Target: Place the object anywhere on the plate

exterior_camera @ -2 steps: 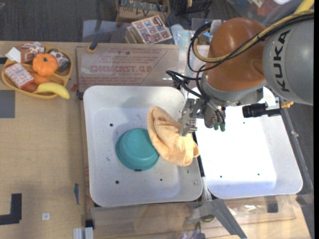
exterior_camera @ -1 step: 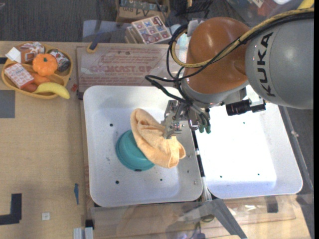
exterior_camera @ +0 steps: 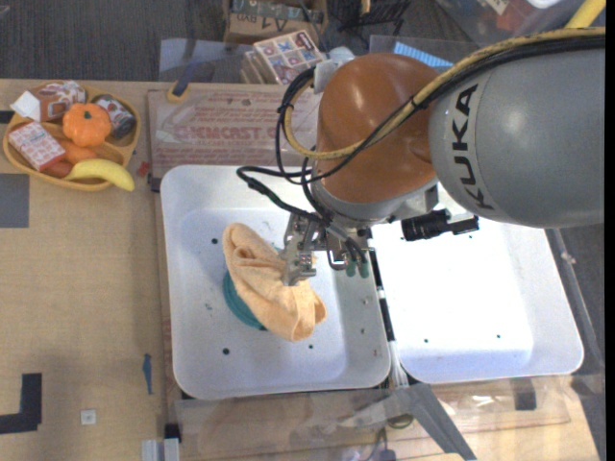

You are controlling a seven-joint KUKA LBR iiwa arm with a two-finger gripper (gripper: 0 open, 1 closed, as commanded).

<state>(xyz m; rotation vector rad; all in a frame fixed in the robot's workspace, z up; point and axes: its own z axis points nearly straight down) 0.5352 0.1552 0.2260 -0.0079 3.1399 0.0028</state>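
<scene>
Camera view: crumpled yellow cloth (exterior_camera: 271, 279) (over teal plate (exterior_camera: 237, 303)).

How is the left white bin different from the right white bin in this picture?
The left bin holds a yellow cloth lying over a teal plate; the right bin shows only bare white floor. The claw hangs over the left bin, not the right bin. Both are shallow and white.

Grey arm (exterior_camera: 538, 133) lettered KUKA, glossy orange band (exterior_camera: 375, 128), looping black and yellow cables (exterior_camera: 288, 128).
</scene>
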